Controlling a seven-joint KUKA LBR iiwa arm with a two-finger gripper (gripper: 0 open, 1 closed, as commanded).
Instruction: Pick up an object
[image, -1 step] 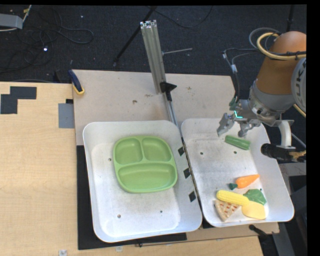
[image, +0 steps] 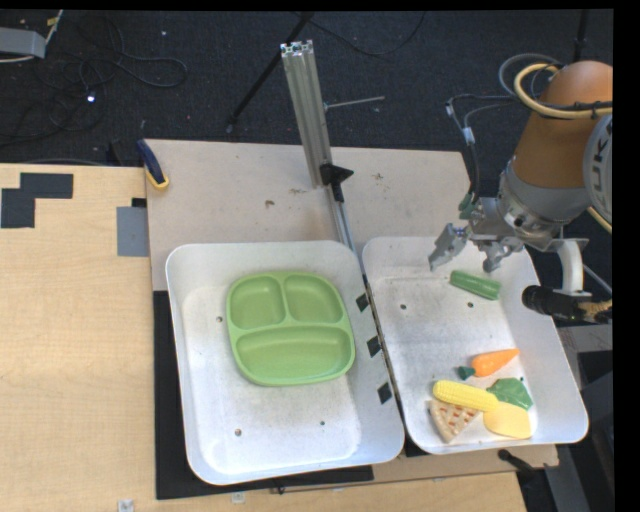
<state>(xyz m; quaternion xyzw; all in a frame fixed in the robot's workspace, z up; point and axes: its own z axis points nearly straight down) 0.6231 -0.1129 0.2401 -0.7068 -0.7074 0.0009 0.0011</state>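
The grey KUKA arm (image: 555, 150), an orange band above its wrist, reached in over the far end of the right-hand bin (image: 430, 330), one of two shallow white bins set side by side on the counter (image: 70, 330). Its claw (image: 468, 252) hung with its two fingers spread apart and nothing between them, poised at the bin's far rim. A green cucumber-like piece (image: 474, 285) lay on the bin floor just beside and slightly nearer than the claw, tilted across the bin's far half; whether a fingertip touched it could not be told.

The other toy foods sat clustered in the same bin's near right corner, well apart from the claw: an orange carrot (image: 495, 362) farthest back of the group, a yellow corn cob (image: 464, 394) lying slantwise in front of it, a green leafy piece (image: 513, 390) to the cob's right, a pale yellow piece (image: 509, 422) at the near edge, and a tan wedge (image: 451, 422) resembling a slice of bread or pizza tucked under the cob's near side.

To the left of that bin, the second bin (image: 200, 420) carried a green divided plate (image: 290, 328) with three compartments, lying flat. Behind the seam between the two bins, a metal post (image: 309, 110) stood upright from the counter.
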